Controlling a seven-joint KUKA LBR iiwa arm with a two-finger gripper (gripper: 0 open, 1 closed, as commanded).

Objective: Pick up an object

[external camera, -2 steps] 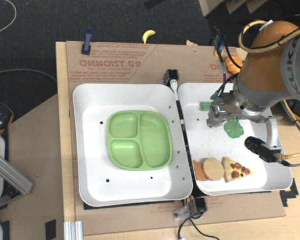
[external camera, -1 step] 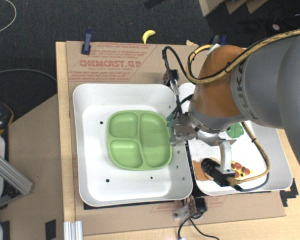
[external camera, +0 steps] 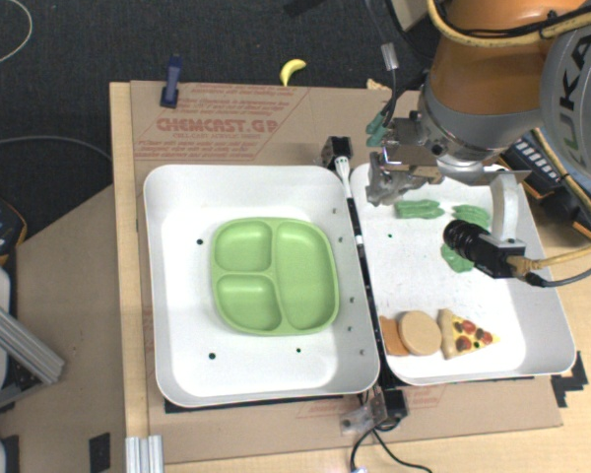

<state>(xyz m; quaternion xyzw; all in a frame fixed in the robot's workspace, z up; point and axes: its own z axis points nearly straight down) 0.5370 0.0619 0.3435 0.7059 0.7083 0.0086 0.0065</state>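
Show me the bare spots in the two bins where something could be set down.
Left bin: a bare white strip rings the green divided plate, widest along the top and left. Right bin: open floor in the middle, between the green pieces above and the cookie and pizza slice below. Its upper part is crowded by the hand.

Left bin (external camera: 167,264) holds the divided plate (external camera: 274,275) at its centre; in the right bin (external camera: 542,348), the cookie (external camera: 420,334) sits just left of the pizza slice (external camera: 466,335) along the near edge.
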